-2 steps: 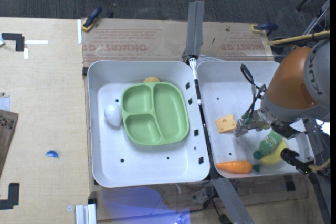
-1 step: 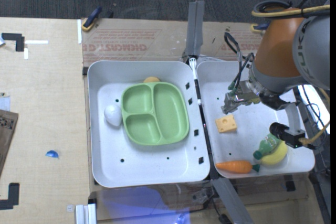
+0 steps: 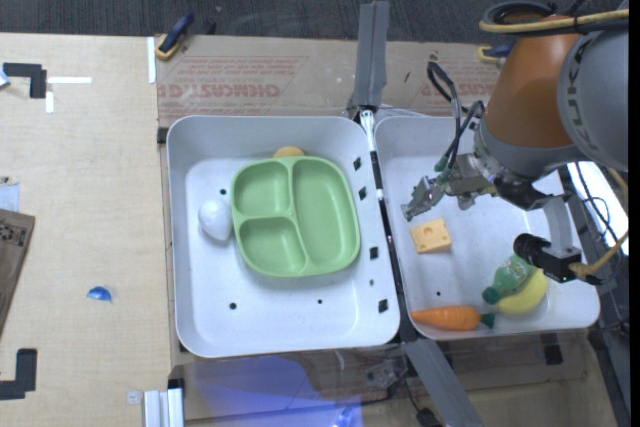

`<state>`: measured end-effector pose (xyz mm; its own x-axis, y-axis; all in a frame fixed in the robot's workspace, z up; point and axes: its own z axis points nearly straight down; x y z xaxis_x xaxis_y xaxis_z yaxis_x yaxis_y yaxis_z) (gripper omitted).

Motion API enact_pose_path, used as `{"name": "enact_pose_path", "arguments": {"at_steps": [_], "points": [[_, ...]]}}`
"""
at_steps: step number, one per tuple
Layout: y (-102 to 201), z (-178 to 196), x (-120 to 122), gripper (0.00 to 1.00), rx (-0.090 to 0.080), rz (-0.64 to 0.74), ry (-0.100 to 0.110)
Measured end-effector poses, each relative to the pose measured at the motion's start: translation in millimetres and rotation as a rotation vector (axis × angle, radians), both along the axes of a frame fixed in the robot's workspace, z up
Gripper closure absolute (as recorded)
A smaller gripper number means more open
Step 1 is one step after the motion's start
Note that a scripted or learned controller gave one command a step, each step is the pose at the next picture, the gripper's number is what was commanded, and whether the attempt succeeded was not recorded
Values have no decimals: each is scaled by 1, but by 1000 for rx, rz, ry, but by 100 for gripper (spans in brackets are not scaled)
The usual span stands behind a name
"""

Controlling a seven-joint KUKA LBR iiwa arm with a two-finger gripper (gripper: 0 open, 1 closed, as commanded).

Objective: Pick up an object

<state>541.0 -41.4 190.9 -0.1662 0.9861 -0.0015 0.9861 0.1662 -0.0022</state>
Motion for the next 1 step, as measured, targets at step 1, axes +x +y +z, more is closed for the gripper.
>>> {"name": "enact_pose_path", "arguments": {"at_steps": [1], "points": [[-69, -72, -46, 0, 1, 63, 1]]}}
